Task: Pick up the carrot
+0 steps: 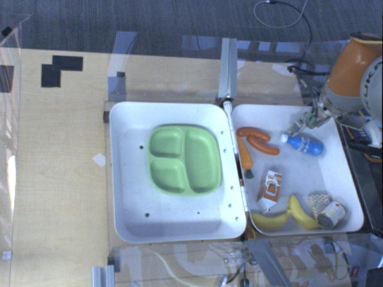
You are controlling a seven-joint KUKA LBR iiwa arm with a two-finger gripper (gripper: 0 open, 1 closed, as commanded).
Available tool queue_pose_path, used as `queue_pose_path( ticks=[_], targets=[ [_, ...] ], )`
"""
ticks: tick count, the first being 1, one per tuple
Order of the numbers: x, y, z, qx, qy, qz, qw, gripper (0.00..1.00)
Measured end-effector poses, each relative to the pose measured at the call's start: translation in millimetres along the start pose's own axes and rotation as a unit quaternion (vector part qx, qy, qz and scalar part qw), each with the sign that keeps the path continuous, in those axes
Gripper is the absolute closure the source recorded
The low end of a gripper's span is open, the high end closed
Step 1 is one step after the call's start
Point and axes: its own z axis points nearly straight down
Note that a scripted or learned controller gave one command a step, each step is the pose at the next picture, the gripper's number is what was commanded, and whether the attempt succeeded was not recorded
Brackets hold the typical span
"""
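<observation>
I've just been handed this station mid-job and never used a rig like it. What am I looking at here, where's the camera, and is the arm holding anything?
One fixed camera looks down at a slant on a bench with two white bins. The grey and orange arm reaches in from the right; its gripper sits over the right bin, near a blue bottle. Nothing shows between its fingers. The left bin holds a green divided plate. The right bin also holds the carrot along its left wall, two sausages, a small carton, two bananas and a can.
</observation>
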Motion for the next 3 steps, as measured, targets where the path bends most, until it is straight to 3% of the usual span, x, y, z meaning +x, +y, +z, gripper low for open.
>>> queue_pose_path(
  ticks=[1,2,3],
  targets=[
    [-0.1,0.1,-0.2,0.000,0.000,-0.186,0.9825,1.00],
    [12.6,-21.7,-1.0,-0.001,-0.001,-0.548,0.8366,1.00],
    [70.2,-67.9,-27.3,-0.001,0.000,-0.710,0.7042,1.00]
  ],
)
